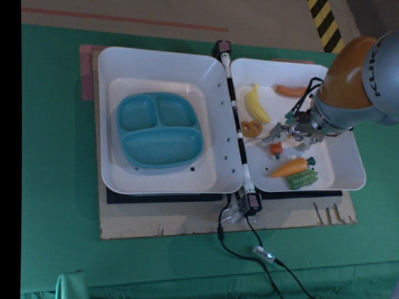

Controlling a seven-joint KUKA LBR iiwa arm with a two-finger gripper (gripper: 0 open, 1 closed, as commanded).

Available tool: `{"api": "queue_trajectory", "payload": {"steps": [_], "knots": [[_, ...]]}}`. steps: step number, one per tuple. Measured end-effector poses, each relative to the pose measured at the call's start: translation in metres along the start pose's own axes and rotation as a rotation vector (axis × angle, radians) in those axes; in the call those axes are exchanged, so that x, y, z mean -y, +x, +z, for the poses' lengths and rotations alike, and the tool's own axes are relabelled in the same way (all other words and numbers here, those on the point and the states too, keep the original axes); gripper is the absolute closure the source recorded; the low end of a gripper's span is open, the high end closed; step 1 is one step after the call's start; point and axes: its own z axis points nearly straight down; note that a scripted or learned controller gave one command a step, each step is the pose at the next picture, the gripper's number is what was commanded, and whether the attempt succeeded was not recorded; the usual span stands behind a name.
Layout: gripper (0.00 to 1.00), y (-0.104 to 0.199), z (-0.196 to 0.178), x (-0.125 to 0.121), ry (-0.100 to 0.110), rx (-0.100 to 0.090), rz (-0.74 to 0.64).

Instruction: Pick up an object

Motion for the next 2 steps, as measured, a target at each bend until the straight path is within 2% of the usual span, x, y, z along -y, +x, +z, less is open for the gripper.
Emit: {"api": "queue_trajectory", "payload": {"steps": [1,2], "knots": [[1.0,-0.002,-0.012,-0.003,-0.009,0.004,0.004],[1.0,0.024,-0.109,-0.006,0.008,0.001,0.0]]}}
